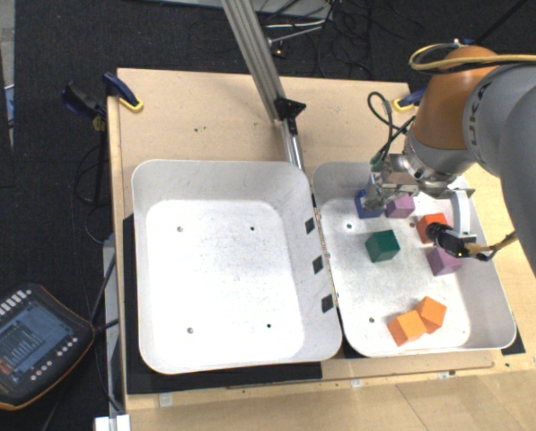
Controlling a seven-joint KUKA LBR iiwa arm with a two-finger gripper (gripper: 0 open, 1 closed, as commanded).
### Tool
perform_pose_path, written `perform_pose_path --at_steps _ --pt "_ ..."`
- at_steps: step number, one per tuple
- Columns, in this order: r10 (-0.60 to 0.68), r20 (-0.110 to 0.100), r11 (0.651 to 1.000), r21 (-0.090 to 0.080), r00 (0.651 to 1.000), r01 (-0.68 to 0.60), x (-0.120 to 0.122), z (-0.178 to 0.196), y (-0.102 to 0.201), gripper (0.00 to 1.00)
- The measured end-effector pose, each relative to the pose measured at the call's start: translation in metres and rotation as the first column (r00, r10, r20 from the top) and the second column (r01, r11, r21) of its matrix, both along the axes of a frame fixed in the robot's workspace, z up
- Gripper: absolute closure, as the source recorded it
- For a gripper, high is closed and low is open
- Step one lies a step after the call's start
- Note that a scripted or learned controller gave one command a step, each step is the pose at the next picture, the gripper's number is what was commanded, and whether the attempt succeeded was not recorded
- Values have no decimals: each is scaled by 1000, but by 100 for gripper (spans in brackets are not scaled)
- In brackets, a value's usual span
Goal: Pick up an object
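Pendant [25, 344]: grey and orange handheld unit with a lit screen, lying off the counter's lower left corner, well apart from the left bin.
Counter [214, 115]: pale wooden board carrying both bins; a blue and yellow clamp [119, 92] grips its upper left corner.
Left bin [223, 263]: shallow white tray, speckled, touching the right bin along its right edge.
Right bin [357, 321]: shallow white tray holding all the blocks.
Orange blocks [417, 321]: two cubes touching each other, near the lower right corner of the right bin.
Green block [382, 245]: single cube near the middle of the right bin, apart from the others.
Purple block [444, 260]: at the right side of the right bin, just below a red-orange block [432, 224].
Pink block [400, 206]: at the upper part of the right bin, just beside the gripper.
Blue block [369, 207]: at the upper part of the right bin, directly under the gripper and left of the pink block.
Gripper [380, 191]: low over the upper part of the right bin, at the blue and pink blocks; whether its jaws are apart or together cannot be told.
Arm [483, 106]: grey with an orange band, above the right bin's upper right corner.
Metal pole [259, 52]: slanting down to the gap between the bins at their upper edge.
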State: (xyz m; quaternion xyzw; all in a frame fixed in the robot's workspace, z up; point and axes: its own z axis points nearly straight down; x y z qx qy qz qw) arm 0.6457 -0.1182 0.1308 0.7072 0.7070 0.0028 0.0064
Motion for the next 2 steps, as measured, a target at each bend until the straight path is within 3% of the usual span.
perform_pose_path --at_steps 1,2 --pt "2 -6 1000 4 1000 -1 -7 57 4 100" --pt "2 -8 1000 4 1000 -2 -6 86 4 100"
